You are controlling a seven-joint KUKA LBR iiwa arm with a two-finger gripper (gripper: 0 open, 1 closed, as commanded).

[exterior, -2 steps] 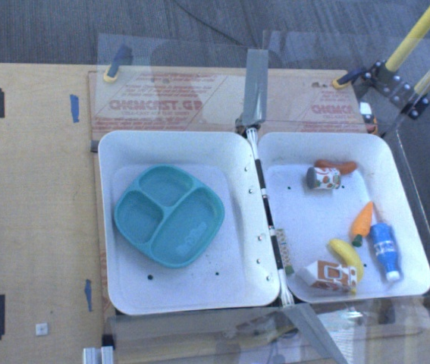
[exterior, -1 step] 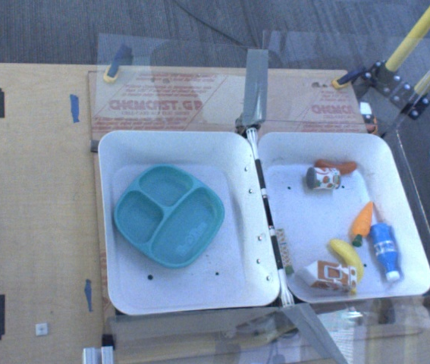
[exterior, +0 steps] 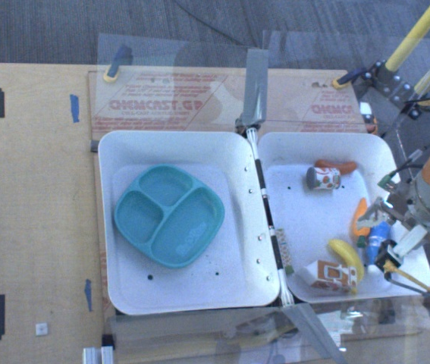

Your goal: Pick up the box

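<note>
The box is a small orange and white carton lying flat at the front of the right bin. A yellow banana lies against its right side. My gripper reaches in from the right, low over the bin's right side, above a blue bottle and next to an orange carrot. The gripper is behind and to the right of the box and apart from it. Nothing is seen held.
A small can and a red-orange sausage-like piece lie at the back of the right bin. The left bin holds a teal divided plate. A ridge separates the two bins.
</note>
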